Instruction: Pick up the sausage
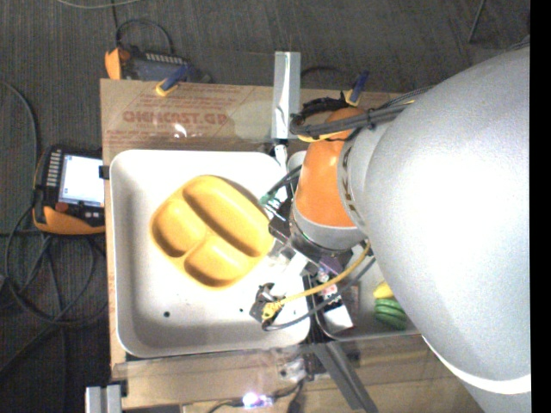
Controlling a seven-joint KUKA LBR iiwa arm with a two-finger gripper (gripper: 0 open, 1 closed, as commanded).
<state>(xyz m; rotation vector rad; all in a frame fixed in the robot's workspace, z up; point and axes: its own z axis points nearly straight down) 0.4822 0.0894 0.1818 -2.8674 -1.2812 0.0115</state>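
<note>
Pincer (293,269) sits low over the seam btw the two bins. Can't tell if it's clenched or released tbh, the arm (448,231) blocks it. Left bin (138,317) holds a yellow divided dish (211,229). Sausage: can't make it out, prob hidden under the arm on the right side, near a green-yellow thing (389,310). Imo no grab to see yet, whole pick still to do.
</note>
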